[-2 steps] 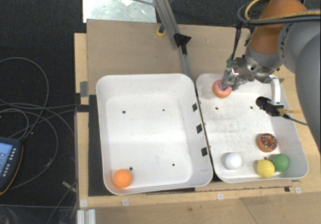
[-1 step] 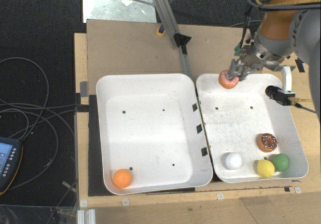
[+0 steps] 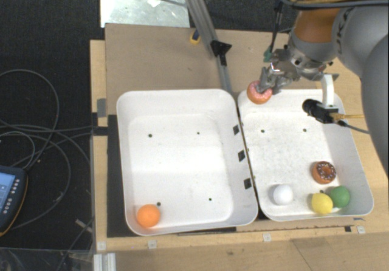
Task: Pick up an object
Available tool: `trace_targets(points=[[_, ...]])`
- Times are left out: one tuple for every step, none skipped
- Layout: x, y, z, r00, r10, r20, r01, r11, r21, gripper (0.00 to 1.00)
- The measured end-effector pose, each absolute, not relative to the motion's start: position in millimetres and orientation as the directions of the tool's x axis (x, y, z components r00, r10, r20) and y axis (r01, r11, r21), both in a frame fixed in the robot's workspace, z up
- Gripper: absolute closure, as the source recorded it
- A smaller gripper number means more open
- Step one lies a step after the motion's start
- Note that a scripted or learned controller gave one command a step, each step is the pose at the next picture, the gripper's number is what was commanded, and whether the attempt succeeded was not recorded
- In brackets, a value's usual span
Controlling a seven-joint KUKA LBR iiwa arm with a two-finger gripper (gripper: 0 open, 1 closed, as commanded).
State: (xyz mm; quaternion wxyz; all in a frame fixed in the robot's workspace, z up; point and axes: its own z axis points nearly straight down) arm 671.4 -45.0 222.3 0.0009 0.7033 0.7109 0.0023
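End effector: the end effector (image 3: 264, 88) hangs over the 11 o'clock corner of the right bin, its two fingers pressed in on a pink doughnut.
Task's thing: the pink doughnut (image 3: 257, 95) sits at the fingertips, pinched between them. It is seen over the bin's far rim, close to the seam between the two bins.
Arm: the grey arm (image 3: 364, 33) comes in from 2 o'clock, its orange band (image 3: 325, 5) just above the wrist.
Right bin: the white right bin (image 3: 285, 142) carries four other things, all toward its near edge.
Chocolate doughnut: a chocolate doughnut (image 3: 324, 172) with sprinkles lies at 4 o'clock in the right bin, well apart from the end effector.
White ball: a white ball (image 3: 282, 194) rests at 6 o'clock against the near wall.
Yellow ball: a yellow ball (image 3: 321, 203) lies at 5 o'clock, touching the green one.
Green ball: a green ball (image 3: 340, 196) lies just to the 3 o'clock side of the yellow ball, near the corner.
Left bin: the white left bin (image 3: 182, 142) lies just beside the right bin, their rims meeting.
Orange ball: an orange ball (image 3: 148, 216) rests in the 7 o'clock corner of the left bin.
Tabletop: the brown tabletop (image 3: 158, 57) shows bare at 12 o'clock beyond the bins.
Grey pole: a grey pole (image 3: 197, 5) slants down from 12 o'clock to the far rim where the bins meet.
Floor: loose cables (image 3: 36, 130) and a handheld screen (image 3: 9, 194) lie at 9 o'clock, off the tabletop.
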Motion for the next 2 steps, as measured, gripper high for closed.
trace_targets(points=[[669.1, 9.2, 215.6, -0.01, 1.0, 0.003, 1.0, 0.01, 0.001, 1.0], [668.9, 64.8, 233.2, -0.011, 1.0, 0.003, 1.0, 0.011, 0.004, 1.0]])
